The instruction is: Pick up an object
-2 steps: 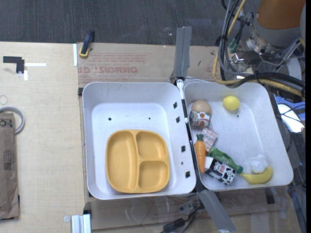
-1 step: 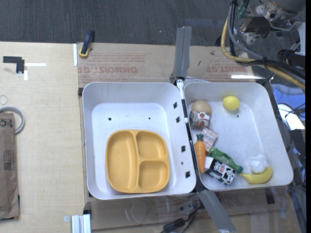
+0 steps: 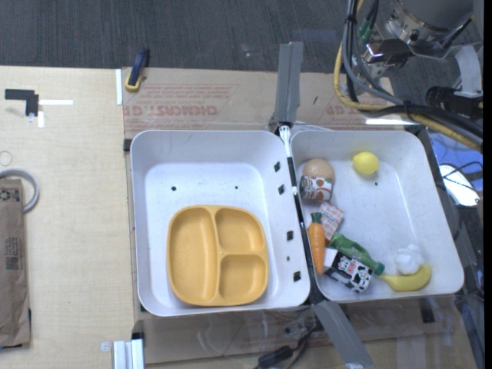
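Arm (image 3: 419, 6) sat high at the bench's far right corner, gripper cut off by the frame, state unreadable. Nothing picked yet. Left bin (image 3: 146, 206) held a yellow tray (image 3: 217, 254). Right bin (image 3: 430, 198) held banana (image 3: 407, 279), carrot (image 3: 317, 243), lemon (image 3: 365, 162); near-edge items cluttered, unclear.

Grey arm (image 3: 430, 6) — orange band, yellow-black cables (image 3: 357, 60).

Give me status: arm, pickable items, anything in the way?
Arm high at top right, above the bins. Right bin holds lemon, carrot, banana, none lifted. Left bin holds yellow tray. Lemon sits apart, nothing blocking it.
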Controlling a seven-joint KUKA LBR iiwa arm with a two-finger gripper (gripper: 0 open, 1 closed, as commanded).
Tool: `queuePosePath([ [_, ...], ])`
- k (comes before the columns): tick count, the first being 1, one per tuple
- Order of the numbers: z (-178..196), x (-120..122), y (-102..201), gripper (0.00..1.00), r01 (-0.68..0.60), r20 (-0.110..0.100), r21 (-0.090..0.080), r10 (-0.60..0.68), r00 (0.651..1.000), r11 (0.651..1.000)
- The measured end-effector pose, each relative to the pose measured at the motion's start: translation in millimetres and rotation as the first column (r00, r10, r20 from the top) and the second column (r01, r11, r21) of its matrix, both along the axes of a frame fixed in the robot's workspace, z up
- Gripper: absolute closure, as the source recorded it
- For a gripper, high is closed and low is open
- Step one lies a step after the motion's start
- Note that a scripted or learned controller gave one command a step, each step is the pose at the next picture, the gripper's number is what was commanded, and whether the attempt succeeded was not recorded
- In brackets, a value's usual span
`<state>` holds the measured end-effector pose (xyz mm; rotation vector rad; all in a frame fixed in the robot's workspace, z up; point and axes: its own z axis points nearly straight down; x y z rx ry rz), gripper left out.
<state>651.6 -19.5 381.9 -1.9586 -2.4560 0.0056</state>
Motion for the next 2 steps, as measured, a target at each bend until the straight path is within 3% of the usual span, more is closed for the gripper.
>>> queuePosePath([
  [1, 42, 8, -6, 1.00, -0.185, 0.002, 0.000, 0.185, 0.983, 0.983],
  [2, 6, 8, 9, 1.00, -0.327, 0.000, 0.001, 0.327, 0.945, 0.945],
])
